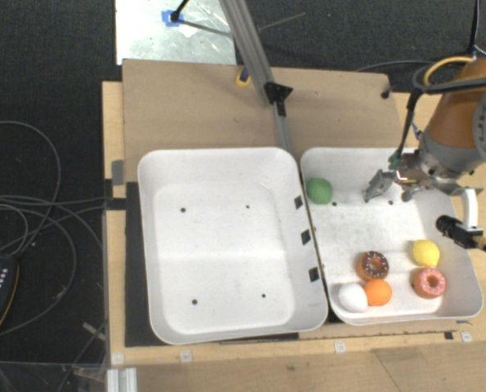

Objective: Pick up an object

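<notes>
The right bin (347, 231) holds a green ball (319, 190) at its far left corner. Along its near side lie a brown-glazed donut (372, 265), an orange ball (378, 292), a white ball (353, 298), a pink donut (429, 282) and a yellow lemon-shaped piece (426, 253). My gripper (387, 186) hangs over the far middle of this bin, to the right of the green ball and apart from it. Its fingers are spread, with nothing between them.
The left bin (226, 243) lies beside the right one, their rims touching. A grey pole (255, 47) slants across the far side of the bench. Cables trail on the dark floor at the left.
</notes>
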